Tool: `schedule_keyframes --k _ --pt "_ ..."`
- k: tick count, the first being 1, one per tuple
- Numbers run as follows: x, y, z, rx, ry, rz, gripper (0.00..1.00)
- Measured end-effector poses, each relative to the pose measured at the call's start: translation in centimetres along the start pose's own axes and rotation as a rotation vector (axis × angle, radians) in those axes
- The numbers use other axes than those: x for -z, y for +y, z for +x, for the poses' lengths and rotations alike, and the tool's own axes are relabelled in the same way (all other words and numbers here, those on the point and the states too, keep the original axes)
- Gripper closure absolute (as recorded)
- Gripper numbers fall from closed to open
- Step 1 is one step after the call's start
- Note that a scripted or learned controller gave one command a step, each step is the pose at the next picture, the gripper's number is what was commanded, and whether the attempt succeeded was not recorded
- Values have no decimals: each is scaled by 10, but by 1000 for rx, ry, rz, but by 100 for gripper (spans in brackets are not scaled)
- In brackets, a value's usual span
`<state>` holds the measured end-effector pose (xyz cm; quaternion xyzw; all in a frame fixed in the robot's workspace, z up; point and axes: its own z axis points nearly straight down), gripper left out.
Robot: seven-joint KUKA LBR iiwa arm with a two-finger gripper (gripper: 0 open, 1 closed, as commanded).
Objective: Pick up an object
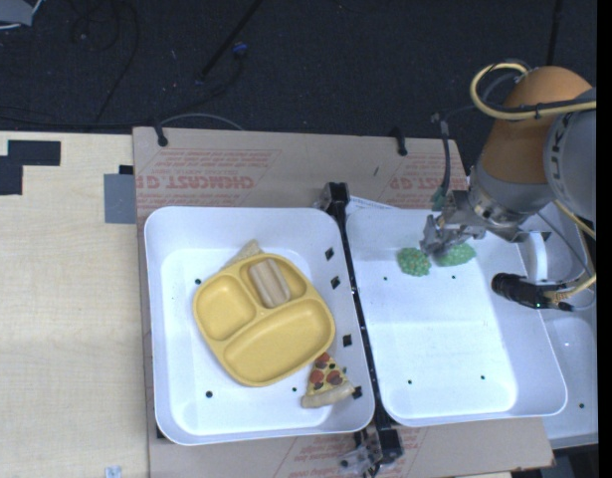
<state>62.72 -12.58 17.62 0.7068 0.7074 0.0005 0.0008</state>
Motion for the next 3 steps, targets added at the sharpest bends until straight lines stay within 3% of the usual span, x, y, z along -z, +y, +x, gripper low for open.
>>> schedule_keyframes --k 2,3 --pt "94 0 -10 -1 -1 -1 100" --pt "77 -11 45 3 3 7 100"
